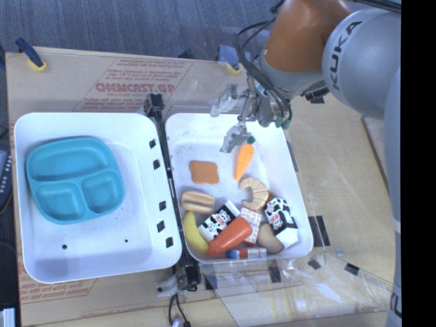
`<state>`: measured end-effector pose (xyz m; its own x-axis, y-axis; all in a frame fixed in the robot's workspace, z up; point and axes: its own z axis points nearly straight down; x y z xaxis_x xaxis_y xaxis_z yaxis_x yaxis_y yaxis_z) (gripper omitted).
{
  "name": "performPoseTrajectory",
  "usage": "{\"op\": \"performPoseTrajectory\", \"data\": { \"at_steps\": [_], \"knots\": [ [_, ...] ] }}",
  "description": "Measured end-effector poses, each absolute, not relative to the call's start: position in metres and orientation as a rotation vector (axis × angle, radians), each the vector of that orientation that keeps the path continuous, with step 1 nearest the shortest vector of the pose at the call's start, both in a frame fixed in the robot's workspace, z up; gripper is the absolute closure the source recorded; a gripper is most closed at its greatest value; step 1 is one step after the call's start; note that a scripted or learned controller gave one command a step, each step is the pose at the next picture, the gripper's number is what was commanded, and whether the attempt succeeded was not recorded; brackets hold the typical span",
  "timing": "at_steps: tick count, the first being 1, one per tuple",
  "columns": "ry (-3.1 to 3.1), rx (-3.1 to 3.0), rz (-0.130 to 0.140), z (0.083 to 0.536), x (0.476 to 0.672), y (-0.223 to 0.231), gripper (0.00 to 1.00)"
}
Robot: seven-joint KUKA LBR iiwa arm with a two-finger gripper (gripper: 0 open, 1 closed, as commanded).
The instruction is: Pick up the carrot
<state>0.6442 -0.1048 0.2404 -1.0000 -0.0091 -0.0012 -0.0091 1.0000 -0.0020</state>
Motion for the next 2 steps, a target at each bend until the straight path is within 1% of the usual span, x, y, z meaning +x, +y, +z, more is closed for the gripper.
{"op": "performPoseTrajectory", "data": {
  "at_steps": [1, 2],
  "knots": [
    [3.15, -0.13, 0.005, 0.102, 0.61, -0.142, 0.0],
    [3.089, -0.534, -0.005, 0.095, 0.659, -0.207, 0.0]
  ]
}}
